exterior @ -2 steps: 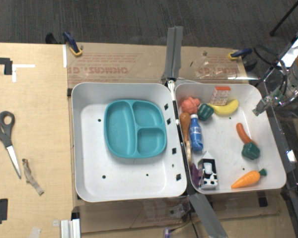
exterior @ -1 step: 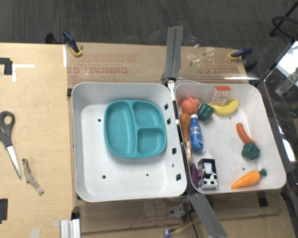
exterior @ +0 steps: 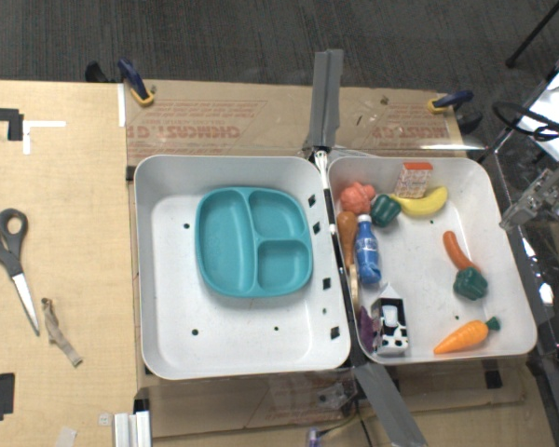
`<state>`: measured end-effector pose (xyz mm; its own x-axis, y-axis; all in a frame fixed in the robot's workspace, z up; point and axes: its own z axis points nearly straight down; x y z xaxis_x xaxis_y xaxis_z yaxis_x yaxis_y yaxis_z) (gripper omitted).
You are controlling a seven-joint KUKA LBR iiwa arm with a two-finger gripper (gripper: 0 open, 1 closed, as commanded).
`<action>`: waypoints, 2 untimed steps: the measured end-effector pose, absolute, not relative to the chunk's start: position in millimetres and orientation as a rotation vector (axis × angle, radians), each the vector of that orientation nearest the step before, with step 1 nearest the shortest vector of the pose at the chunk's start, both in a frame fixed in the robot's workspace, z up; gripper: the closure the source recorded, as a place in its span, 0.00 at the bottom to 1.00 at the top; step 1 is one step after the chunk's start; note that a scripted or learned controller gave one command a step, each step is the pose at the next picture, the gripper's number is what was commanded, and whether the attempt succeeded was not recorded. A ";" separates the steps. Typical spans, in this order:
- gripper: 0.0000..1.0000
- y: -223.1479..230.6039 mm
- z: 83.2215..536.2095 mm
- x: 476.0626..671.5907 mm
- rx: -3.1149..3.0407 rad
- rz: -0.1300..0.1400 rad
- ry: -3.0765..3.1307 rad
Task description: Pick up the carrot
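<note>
no progress shows yet: the carrot (exterior: pixel 464 336) lies untouched in the near right corner of the right bin (exterior: pixel 503 214). you cannot tell the pincer state; the whole pick remains.

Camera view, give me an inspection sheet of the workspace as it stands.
Surface: two white bins side by side on cardboard.
Job's things: carrot lies in right bin's near right corner, untouched.
Clutter: banana, blue bottle, green peppers, cow-patterned carton in right bin; teal divided plate in left bin.
Tool: at right edge, outside the bins.
Cables: black ones at upper right.
Surroundings: scissors on the wooden board, left.
</note>
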<state>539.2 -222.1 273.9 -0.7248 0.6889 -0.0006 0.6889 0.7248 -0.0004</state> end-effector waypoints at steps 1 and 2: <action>1.00 -221.7 298.7 550.9 0.621 -0.001 3.075; 1.00 -221.0 265.0 607.1 0.005 0.000 3.137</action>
<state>607.1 -221.0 265.0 -1.0000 0.0034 -0.0048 0.0034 1.0000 0.0000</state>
